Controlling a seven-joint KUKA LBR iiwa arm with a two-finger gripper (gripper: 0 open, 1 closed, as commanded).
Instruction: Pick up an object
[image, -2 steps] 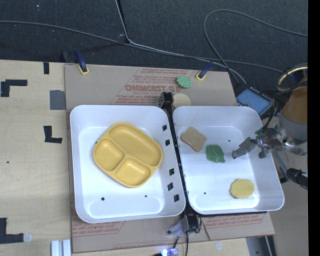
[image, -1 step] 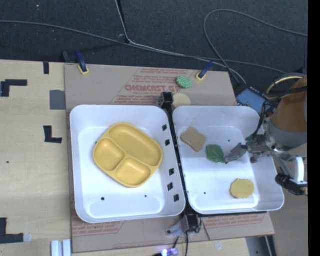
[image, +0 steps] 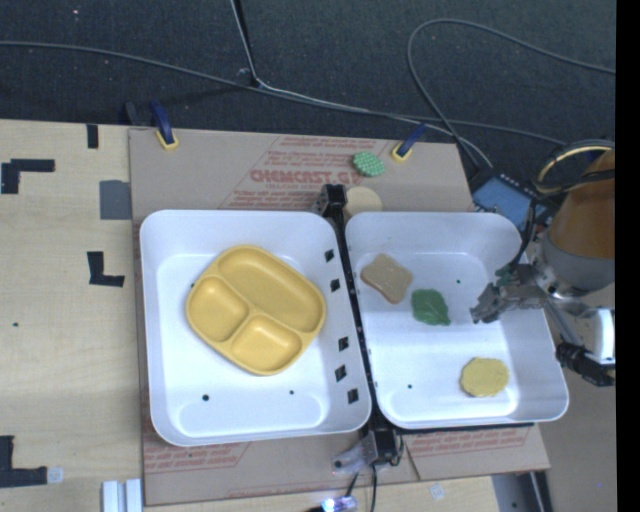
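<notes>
Camera view: the gripper (image: 487, 306), grip state unreadable, hovers right of the green piece (image: 431, 307); approach step, descent likely next.

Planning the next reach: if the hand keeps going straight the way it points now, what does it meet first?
Probably the green piece: the hand points left across the right bin toward it. Height is unclear, so it might pass above.

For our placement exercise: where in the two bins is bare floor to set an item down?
Left bin: the strip in front of the yellow tray. Right bin: between green piece and yellow disc. Crowded near the gripper.
</notes>
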